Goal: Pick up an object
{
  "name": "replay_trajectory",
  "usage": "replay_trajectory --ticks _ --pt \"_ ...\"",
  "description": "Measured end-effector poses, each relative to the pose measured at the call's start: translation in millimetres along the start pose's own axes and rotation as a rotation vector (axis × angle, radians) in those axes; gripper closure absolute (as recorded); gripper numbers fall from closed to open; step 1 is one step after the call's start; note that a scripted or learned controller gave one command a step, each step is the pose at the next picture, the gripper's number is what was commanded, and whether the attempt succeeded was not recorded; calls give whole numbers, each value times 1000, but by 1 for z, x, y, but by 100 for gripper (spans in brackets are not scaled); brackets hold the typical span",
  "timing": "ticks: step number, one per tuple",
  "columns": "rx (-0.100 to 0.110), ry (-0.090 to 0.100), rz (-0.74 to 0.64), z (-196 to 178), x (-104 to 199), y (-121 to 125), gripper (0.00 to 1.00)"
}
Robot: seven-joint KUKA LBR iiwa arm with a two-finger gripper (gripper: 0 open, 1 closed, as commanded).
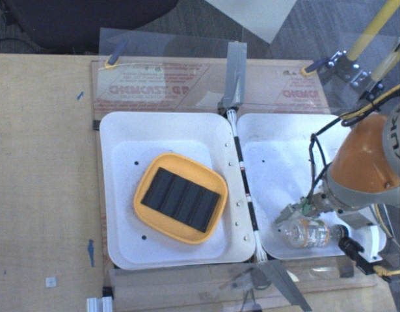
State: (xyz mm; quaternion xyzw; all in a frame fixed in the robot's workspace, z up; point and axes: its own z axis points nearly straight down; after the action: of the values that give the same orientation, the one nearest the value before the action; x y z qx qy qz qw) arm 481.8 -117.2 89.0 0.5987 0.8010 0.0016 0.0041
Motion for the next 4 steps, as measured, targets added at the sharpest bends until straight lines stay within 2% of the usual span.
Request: replay_trajectory --ticks 1,2,3,4 --pt "-1 -1 41 0 16 5 0" --pt "7 3 49 -42 -14 -6 0" --pt "6 2 -2 -36 -64 -21 0" --pt "-1 1 48 0 17 7 0"
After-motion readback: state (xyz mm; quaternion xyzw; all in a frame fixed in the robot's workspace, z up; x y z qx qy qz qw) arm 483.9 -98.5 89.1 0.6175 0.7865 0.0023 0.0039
